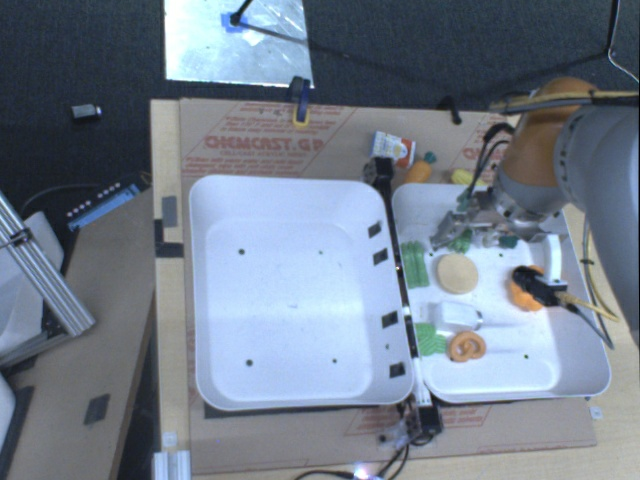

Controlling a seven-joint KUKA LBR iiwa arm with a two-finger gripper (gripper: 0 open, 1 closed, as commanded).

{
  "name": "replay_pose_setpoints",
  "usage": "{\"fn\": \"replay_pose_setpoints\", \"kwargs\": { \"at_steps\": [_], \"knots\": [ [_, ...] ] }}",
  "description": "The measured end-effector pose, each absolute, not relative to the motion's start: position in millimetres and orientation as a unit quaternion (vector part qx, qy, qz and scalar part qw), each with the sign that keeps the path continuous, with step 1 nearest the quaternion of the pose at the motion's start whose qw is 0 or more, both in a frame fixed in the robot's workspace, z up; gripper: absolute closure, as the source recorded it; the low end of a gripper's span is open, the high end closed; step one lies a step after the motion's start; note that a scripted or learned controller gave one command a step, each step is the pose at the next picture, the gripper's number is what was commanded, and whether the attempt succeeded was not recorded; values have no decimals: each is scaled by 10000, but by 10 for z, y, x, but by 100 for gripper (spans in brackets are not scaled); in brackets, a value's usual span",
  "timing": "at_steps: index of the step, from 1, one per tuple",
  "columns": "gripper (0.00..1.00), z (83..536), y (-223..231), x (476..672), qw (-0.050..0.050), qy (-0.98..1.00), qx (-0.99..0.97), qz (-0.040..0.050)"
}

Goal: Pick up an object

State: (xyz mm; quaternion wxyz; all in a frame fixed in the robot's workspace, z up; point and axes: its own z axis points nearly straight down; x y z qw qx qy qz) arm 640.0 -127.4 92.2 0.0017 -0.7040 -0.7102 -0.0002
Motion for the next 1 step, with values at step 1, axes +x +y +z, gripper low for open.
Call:
{"fn": "replay_pose_setpoints", "kwargs": {
  "at_steps": [1],
  "knots": [
    [100,1081,-1314,6417,-21,-7093,-7049,-19]
  ]
}}
